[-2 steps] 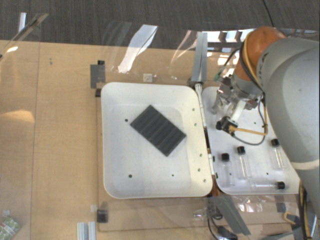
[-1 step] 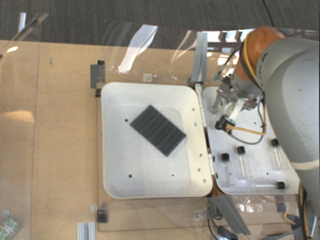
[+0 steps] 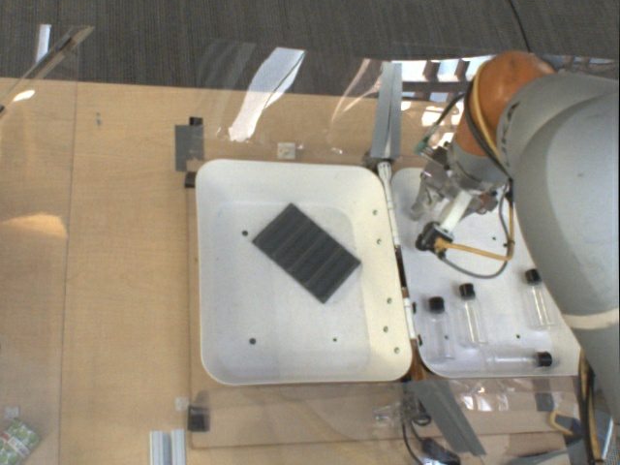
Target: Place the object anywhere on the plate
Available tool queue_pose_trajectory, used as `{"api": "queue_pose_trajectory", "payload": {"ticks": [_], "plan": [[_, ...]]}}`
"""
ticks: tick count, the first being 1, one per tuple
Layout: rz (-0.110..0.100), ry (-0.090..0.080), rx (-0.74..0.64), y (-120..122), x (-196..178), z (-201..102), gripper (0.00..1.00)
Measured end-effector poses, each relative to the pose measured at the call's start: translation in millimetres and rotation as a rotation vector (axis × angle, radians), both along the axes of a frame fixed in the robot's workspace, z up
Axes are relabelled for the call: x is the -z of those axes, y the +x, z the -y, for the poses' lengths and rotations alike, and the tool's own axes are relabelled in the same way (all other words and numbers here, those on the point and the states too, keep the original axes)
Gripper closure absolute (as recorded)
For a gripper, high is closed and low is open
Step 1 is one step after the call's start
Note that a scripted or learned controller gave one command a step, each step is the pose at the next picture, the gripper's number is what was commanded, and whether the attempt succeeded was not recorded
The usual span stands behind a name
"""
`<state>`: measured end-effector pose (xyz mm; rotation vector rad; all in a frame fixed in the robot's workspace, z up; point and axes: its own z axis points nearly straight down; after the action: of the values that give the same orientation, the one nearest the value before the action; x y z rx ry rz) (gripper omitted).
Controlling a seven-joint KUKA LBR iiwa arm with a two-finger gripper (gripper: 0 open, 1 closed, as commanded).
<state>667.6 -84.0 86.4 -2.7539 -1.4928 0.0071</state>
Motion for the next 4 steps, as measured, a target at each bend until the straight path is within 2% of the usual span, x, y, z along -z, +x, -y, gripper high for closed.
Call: {"api": "queue_pose_trajectory", "payload": {"ticks": [1,2,3,4], "plan": [[0.003,-0.001,0.106,1,0,1,1.00],[0.005,0.000,0.101,2,-11,-1,1.00],[-0.001,-0.001,0.102,0,-10,0,0.00],[0.015,-0.007,0.045,-6,-123,44,0.00]]}}
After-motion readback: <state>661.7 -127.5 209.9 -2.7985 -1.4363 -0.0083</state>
